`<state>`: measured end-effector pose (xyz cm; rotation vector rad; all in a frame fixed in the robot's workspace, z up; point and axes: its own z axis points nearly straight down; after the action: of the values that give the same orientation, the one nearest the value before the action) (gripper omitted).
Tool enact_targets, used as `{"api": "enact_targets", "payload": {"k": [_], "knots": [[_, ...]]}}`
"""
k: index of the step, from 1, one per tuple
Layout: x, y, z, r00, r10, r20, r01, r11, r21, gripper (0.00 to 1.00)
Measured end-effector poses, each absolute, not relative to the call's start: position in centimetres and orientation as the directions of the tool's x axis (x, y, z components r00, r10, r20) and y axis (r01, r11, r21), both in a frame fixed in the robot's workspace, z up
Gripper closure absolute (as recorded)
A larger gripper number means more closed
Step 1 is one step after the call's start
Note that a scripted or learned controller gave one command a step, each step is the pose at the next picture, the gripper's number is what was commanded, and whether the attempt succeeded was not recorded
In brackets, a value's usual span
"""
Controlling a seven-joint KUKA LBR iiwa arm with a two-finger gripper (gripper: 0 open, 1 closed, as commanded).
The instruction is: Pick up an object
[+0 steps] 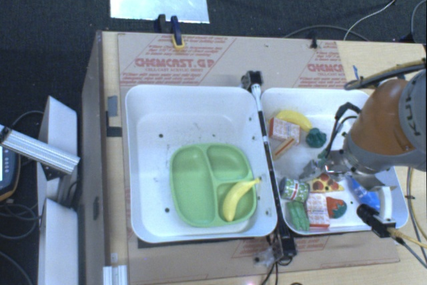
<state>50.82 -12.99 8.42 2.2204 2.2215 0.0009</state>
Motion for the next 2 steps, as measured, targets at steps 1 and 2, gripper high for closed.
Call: {"api": "enact_targets", "payload": {"k": [1,2], "knots": [[51.0,-13.0,9.6,-0.002,1.0,0.0,1.0,0.002,0.007,1.0],[54.0,-4.3,18.5,-0.005,1.0,0.002,1.0,0.005,0.005,1.0]]}}
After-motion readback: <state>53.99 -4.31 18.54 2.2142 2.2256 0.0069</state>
